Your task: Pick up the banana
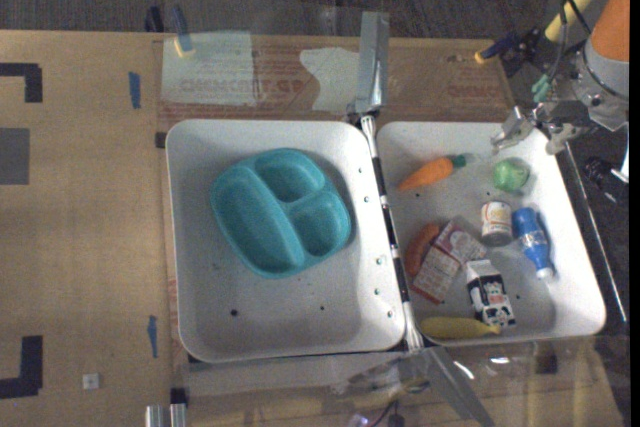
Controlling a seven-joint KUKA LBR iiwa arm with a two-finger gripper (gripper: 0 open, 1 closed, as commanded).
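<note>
The banana [458, 326] lay far from the gripper [527, 127], at the opposite, near edge of the right bin [586, 265]. The gripper hung over that bin's far rim, fingers spread and holding nothing, with a green ball [511, 175] just beneath it and a carrot [430, 173] off to its side.

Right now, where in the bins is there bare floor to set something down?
Left bin: bare strip along the near wall, below the teal divided plate. Right bin: open patch between carrot and green ball. Crowded around the packet, carton, can, bottle and banana.
</note>
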